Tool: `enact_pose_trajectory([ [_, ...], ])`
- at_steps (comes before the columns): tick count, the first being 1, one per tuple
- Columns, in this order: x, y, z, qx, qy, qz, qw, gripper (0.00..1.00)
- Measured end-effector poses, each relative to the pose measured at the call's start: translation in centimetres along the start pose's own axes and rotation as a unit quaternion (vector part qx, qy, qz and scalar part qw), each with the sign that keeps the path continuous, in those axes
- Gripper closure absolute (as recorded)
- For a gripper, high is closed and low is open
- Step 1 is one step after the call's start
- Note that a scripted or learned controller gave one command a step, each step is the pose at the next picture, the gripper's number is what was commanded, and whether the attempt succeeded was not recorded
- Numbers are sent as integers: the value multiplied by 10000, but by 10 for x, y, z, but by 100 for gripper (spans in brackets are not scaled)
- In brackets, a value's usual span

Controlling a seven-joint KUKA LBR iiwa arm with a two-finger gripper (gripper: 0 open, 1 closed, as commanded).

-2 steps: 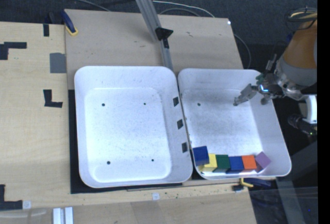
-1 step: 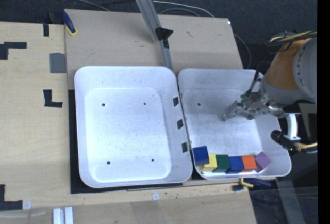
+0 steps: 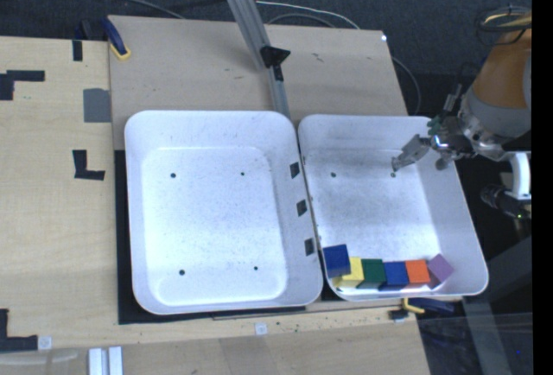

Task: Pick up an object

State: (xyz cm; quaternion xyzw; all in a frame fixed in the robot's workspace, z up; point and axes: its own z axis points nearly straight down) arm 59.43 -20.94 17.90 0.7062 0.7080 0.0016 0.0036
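Observation:
A row of small blocks lies along the front wall of the right bin (image 3: 449,200): a blue block (image 3: 336,258), a yellow one (image 3: 349,272), a green one (image 3: 372,271), another blue one (image 3: 396,274), an orange one (image 3: 417,271) and a purple one (image 3: 440,267). My gripper (image 3: 408,156) hangs over the bin's back right part, well behind the blocks and apart from them. Nothing shows in its grasp. The arm's orange band (image 3: 501,75) is at the right edge.
The left bin (image 3: 138,192) sits against the right one, with black clips (image 3: 301,206) along the shared wall. A slanted metal pole (image 3: 244,6) rises behind the bins. Cables run over the dark floor at the back.

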Motion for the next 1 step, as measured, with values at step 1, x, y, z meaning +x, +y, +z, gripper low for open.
enact_pose_trajectory([
  [1, 2, -7, 88, 83, 22, 9, 10000, 0],
])
